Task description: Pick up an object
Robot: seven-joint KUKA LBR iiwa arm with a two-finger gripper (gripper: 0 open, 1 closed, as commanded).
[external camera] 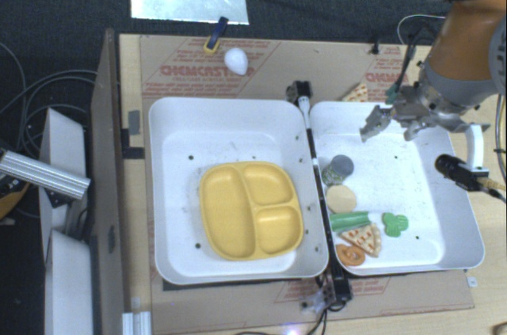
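2 shallow white plastic bins sit side by side on the surface. At lower centre of the left bin lies a smooth yellow 3-compartment plate. Along the lower left wall of the right bin cluster a grey ball, a pale round piece, a green stick, a green knobbly toy and a toy pizza slice. The end effector hangs at upper right over the right bin, its 2 fingers spread, pinching nothing.

The arm is cut off by the right edge above the right bin. Toys along that bin's left wall overlap; the green piece lies partly under the pizza slice.
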